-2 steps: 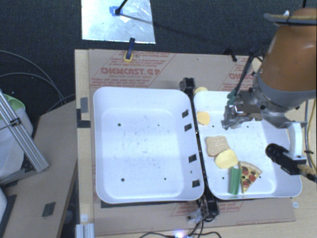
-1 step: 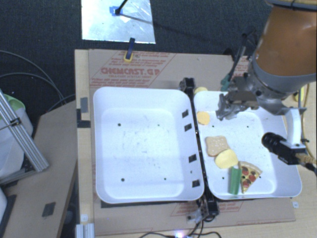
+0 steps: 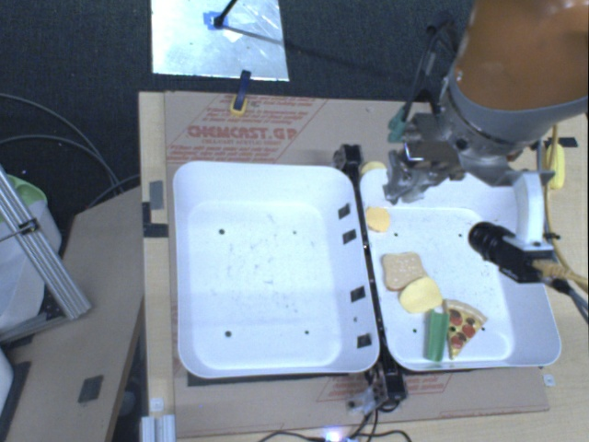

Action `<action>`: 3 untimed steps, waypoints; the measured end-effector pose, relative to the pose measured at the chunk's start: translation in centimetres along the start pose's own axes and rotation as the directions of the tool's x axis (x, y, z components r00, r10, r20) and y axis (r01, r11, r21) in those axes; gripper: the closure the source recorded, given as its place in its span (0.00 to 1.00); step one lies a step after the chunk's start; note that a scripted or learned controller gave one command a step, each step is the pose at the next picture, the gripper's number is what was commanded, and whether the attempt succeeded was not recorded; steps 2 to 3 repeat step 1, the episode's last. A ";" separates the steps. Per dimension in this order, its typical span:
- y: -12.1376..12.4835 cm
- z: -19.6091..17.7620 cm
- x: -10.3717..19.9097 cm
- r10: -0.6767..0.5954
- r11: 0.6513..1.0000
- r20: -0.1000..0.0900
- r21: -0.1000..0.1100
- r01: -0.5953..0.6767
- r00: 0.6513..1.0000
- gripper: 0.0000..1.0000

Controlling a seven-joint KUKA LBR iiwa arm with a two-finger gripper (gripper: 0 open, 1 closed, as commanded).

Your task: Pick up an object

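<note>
We see the tool (image 3: pixel 405 184) over the right bin (image 3: pixel 515 339), but we cannot tell its state. The toy food (image 3: pixel 421 295) lies there. Dark carpet (image 3: pixel 74 53) surrounds the table (image 3: pixel 304 122).

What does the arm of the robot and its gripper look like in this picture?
The arm is wide and rounded, with an orange band above a grey wrist section. Below it sits the gripper, a blocky grey metal assembly with a small green part on its side. Thin black cables run along the arm down to the gripper. A white bracket with a black cylinder is attached beside the wrist.
</note>
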State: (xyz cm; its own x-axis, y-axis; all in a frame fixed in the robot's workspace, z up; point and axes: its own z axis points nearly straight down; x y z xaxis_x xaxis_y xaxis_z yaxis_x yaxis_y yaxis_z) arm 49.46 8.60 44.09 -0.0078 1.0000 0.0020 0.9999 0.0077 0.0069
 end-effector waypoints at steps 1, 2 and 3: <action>-0.8 1.2 -0.7 0.007 1.000 0.002 0.004 -0.007 1.000 1.00; -0.8 1.2 -0.7 0.007 1.000 0.002 0.004 -0.007 1.000 1.00; -0.8 1.2 -0.7 0.007 1.000 0.002 0.004 -0.007 1.000 1.00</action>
